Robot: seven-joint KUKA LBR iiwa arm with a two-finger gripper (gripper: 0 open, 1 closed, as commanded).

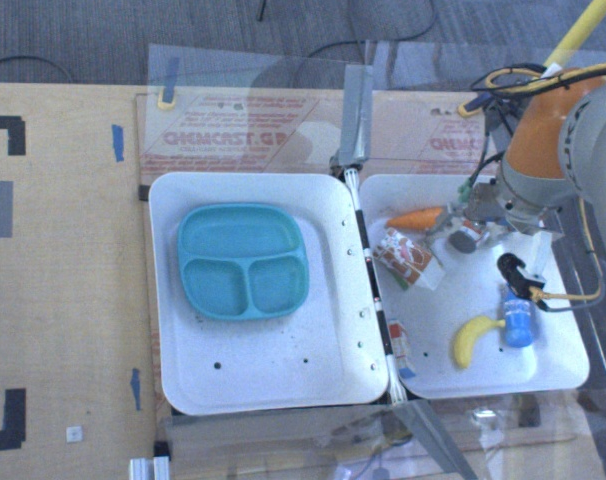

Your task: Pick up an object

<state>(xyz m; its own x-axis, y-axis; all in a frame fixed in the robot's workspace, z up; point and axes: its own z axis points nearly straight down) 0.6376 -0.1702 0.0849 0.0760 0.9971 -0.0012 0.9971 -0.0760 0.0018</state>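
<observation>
Carrot [417, 218] seen in right bin [563, 368], upper-left part; long axis laid roughly 3-to-9 o'clock, left end dipped slightly. Tapered end not made out. Gripper [465, 234] positioned just beside carrot's right end, at its 4 o'clock. Finger state cannot be told. Snack packet [404, 257] noted just beside carrot at its 6 o'clock. Banana [471, 339] and blue bottle [518, 325] lie well apart, toward 5 o'clock. Teal divided plate [243, 261] rests in left bin [173, 368].
</observation>
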